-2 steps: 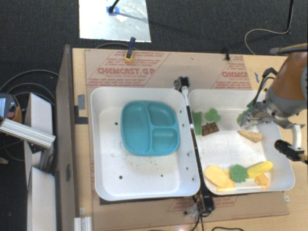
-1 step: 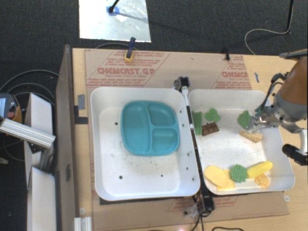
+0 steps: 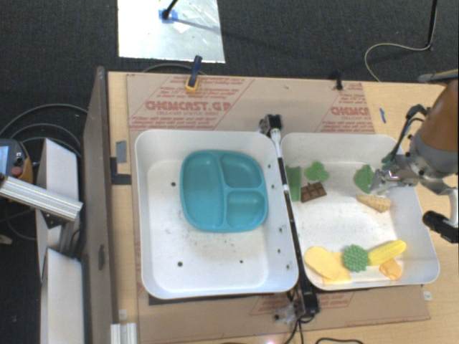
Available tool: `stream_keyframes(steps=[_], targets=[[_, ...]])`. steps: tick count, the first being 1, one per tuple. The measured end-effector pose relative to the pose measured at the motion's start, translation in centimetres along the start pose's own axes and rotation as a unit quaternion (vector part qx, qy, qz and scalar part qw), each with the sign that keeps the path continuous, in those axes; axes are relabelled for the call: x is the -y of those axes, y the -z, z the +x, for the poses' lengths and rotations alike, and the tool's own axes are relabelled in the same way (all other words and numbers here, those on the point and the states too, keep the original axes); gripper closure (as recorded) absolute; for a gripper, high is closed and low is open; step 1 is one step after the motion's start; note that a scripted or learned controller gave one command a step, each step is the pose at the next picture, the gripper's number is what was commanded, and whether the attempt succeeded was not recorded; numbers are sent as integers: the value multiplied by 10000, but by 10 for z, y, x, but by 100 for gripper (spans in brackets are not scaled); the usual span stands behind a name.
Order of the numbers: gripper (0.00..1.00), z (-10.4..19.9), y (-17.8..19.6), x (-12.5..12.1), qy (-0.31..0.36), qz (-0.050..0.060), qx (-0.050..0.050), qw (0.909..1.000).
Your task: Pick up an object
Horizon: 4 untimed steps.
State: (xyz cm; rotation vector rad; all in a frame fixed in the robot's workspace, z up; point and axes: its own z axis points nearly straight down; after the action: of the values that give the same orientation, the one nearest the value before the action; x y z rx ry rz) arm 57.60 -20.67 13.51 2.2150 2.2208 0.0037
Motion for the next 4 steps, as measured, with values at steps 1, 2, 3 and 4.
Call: stream_keyframes(steps=[1,2,3,4], targets=[[100,0,11,-1,8,-16,0,10000],[100,39,-18,8,18,31,-17,10000],[100,-2,29,-28,1,-20,14,10000],[100,1,-28,-39,13,32,-8,10000]])
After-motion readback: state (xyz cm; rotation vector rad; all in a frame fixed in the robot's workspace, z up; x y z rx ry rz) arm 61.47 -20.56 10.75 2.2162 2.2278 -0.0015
